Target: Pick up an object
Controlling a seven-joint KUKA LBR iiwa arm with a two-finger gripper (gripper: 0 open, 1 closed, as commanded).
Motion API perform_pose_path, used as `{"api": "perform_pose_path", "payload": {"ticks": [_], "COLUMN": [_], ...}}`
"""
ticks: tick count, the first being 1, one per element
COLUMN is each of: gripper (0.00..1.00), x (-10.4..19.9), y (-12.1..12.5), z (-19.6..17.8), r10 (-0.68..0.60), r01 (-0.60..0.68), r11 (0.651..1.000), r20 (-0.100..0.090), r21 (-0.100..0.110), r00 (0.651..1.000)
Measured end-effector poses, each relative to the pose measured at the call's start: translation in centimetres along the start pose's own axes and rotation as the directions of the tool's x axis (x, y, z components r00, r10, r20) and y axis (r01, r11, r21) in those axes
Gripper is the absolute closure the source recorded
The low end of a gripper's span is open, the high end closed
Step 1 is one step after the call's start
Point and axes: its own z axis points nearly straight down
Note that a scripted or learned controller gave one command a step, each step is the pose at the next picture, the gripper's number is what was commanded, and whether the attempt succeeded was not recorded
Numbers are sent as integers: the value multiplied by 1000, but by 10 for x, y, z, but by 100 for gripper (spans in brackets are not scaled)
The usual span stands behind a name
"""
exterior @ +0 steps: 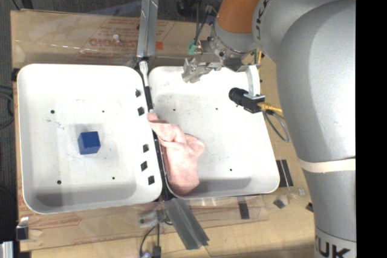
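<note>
A small blue cube (89, 142) lies in the left bin (36, 87), left of its middle. A crumpled pink cloth (179, 155) rests in the right bin (254, 154), against its left wall near the divider. My gripper (192, 72) hangs over the right bin's far edge, well above and behind the cloth. Nothing shows between its fingers.
A grey bar (147, 24) lies along the divider beyond the bins. A black fitting with a cable (245, 99) sits at the right bin's right side. The big grey arm (314, 69) covers the right of the view. Cardboard (78, 33) lies under the bins.
</note>
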Motion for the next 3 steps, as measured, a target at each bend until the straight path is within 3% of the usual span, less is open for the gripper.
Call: {"api": "perform_pose_path", "payload": {"ticks": [2, 3], "gripper": [100, 100], "x": [11, 16], "y": [1, 0], "z": [1, 18], "r10": [56, 100], "r01": [-56, -100], "r11": [998, 995], "r20": [-1, -1], "r21": [3, -2], "r00": [998, 995]}}
